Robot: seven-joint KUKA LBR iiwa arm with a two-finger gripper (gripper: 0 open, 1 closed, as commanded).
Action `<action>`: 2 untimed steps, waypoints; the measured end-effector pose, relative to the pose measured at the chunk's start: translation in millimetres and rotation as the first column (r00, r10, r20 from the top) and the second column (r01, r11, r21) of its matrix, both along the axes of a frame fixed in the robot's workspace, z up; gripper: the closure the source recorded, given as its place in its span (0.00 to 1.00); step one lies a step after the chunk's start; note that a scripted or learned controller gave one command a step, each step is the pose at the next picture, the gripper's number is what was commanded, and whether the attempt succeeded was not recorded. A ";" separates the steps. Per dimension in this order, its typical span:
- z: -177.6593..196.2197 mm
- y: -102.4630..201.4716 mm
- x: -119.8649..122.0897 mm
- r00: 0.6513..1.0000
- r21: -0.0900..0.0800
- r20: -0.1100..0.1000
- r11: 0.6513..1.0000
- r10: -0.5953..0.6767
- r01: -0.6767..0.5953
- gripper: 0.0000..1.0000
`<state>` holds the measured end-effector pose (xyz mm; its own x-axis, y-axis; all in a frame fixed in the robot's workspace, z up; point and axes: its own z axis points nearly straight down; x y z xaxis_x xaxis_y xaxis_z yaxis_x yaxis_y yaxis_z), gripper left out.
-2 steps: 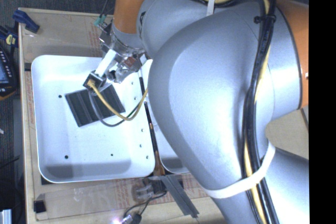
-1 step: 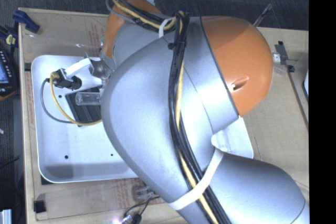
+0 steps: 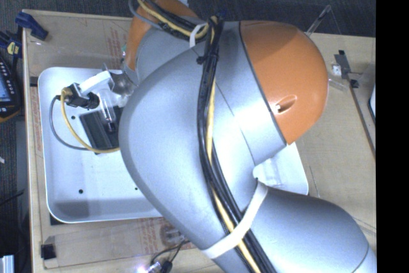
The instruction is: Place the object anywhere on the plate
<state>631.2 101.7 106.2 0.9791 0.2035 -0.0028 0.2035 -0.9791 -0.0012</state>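
Most of the table [image 3: 77,41] hides behind my arm [image 3: 211,137], so I cannot place the object or plate. The arm's end [image 3: 104,126] hangs low near the left bin's [image 3: 57,163] far-left corner, probably reaching; its grip I cannot tell.

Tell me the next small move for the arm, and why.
Probably lift the gripper straight up a little. It sits low over the left bin, and the arm covers most of both bins, so neither object nor plate can be made out; rising should reveal what is there.
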 end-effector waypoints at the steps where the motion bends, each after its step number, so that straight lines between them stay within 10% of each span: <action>1: 10.2 0.1 0.2 1.000 -0.001 0.000 1.000 0.005 -0.005 1.00; 2: 84.9 -24.6 -30.7 0.920 0.005 -0.001 0.920 0.391 -0.391 1.00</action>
